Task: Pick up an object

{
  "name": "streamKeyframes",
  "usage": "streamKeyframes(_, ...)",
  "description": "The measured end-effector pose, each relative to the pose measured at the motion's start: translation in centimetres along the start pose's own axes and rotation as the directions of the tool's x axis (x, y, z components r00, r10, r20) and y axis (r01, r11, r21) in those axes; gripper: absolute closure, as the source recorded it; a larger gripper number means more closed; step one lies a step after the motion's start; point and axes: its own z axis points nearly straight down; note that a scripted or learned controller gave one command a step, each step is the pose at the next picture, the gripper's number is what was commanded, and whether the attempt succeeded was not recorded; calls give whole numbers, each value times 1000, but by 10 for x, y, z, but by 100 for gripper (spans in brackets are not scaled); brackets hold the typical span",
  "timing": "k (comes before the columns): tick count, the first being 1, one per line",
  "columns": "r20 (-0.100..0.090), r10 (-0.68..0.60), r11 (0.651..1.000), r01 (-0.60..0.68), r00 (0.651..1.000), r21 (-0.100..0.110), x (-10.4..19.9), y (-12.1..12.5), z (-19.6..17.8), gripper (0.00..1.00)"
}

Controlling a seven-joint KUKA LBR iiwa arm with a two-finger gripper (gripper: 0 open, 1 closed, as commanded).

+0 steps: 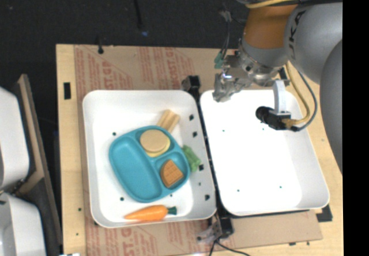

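In the left bin (92, 134), a blue tray (135, 171) is seen with a round cracker (155, 141) and a brown toast piece (172, 173) on it. An orange carrot (149, 213) is laid near the front wall. The right bin (265, 174) is beside it. The gripper (222, 92) is held over its far left corner, well apart from the carrot. Nothing is seen in its grasp.

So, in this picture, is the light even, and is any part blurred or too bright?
Camera view: the light is soft and even, with faint shadows. The right bin is washed out to near pure white. The blue tray and carrot look sharp. The gripper is slightly soft. The surroundings are dark.
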Motion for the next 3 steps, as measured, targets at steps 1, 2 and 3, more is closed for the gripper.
streamKeyframes(1,0,0,1000,0,1000,-1,45,3,10,100)
streamKeyframes(2,0,0,1000,0,1000,0,94,13,35,100)
streamKeyframes(3,1,4,1000,-4,1000,-2,92,13,33,0)
